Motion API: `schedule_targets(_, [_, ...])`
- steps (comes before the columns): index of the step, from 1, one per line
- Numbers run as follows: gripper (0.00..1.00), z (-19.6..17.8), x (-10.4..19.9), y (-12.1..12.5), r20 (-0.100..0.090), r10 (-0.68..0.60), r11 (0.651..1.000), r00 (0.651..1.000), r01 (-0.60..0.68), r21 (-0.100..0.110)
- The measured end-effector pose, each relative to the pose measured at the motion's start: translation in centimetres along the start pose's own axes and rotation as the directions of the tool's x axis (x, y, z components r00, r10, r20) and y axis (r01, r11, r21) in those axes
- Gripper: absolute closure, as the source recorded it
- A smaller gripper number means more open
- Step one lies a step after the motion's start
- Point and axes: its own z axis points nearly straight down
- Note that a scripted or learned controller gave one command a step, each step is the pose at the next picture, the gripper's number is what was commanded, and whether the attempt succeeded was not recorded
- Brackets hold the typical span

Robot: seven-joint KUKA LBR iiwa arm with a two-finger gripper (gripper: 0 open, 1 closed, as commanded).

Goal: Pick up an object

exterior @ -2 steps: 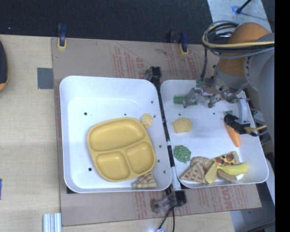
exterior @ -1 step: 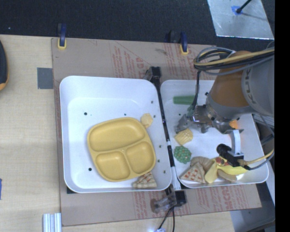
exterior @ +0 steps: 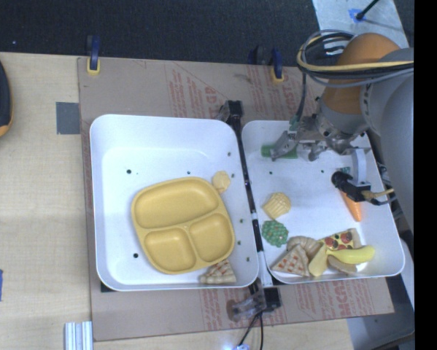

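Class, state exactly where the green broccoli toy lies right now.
In the camera view the green broccoli toy lies in the right bin, near its left wall, just below the pale yellow corn piece and above the sandwich triangle.

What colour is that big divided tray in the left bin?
Yellow; the tray shows clearly in the camera view.

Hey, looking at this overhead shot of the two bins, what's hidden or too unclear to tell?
- Hand: small and blurred in the camera view; finger state unreadable.
- Orange carrot-shaped toy: partly covered by the black clip on the arm.
- Pile of toy sandwich pieces: overlapped by the yellow plastic banana.
- Waffle-patterned toy wedge: partly tucked under the yellow divided tray.
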Motion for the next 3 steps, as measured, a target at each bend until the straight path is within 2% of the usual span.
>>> schedule_targets(1, [0.00, 0.1, 0.2, 0.0, -0.002, 0.001, 1.000, 1.000, -0.001, 0.007])
schedule_targets(2, [0.00, 0.2, 3.3, -7.5, -0.005, 0.003, 1.000, 1.000, -0.003, 0.017])
schedule_targets(3, [0.00, 0.0, -0.7, 0.2, 0.000, 0.001, 1.000, 1.000, -0.001, 0.001])
